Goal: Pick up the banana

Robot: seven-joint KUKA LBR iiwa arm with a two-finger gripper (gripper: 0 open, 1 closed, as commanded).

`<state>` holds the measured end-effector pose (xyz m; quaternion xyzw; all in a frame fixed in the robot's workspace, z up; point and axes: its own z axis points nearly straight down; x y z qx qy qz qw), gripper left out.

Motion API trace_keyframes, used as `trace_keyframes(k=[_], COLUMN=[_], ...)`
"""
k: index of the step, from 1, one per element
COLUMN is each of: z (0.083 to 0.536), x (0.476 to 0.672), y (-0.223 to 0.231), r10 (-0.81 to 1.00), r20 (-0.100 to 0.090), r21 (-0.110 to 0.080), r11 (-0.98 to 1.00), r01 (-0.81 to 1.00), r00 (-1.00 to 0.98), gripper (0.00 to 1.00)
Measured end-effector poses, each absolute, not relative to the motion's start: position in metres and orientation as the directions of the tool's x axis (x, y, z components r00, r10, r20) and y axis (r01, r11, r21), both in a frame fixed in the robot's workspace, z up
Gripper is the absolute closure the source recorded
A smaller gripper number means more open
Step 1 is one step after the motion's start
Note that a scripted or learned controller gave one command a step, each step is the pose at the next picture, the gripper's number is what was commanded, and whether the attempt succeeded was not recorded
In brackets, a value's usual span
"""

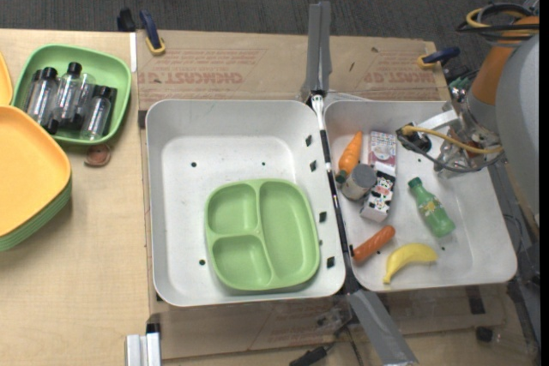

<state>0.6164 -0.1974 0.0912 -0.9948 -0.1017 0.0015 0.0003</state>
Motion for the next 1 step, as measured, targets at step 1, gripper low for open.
trace_keyframes(k=[1], z=[0.0987], x=[0.6179], y=[-0.2212], r10=[0.201], r20=[-0.003], r21=[-0.002], r11=[-0.98], r01=[0.201], r00=[0.98], gripper=[1.0])
